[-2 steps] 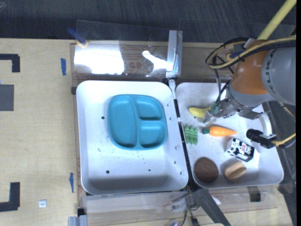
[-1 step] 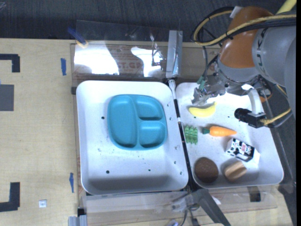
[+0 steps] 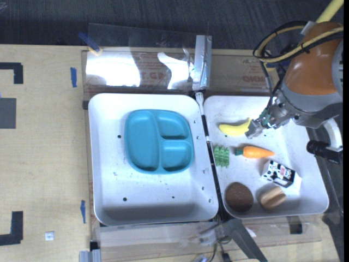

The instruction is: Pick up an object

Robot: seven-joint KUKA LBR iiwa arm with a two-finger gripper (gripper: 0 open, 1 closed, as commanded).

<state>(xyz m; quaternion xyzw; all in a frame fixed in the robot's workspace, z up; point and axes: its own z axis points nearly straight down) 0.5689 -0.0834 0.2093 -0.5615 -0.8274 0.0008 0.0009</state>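
The left bin (image 3: 103, 162) carries a blue divided plate (image 3: 159, 141), lying a little toward its far edge and well clear of its near edge; the right bin (image 3: 311, 162) holds everything else; nearest its left edge sits a small green ridged piece (image 3: 221, 156), and toward its near-left corner a dark brown round object (image 3: 239, 196); a yellow banana (image 3: 234, 128) lies in the far-left part of this bin, its right end meeting the gripper (image 3: 255, 127); the gripper tip sits right at that end of the banana, but at this size it seems impossible to tell how the tip is set, or whether it grips the fruit; an orange carrot (image 3: 256, 152) lies just nearer, toward the middle; a tan bread roll (image 3: 272, 197) rests by the near edge; a black-and-white patterned block (image 3: 278, 173) lies just beyond the roll; the grey and orange arm (image 3: 313, 75) comes in over the bin's far-right corner
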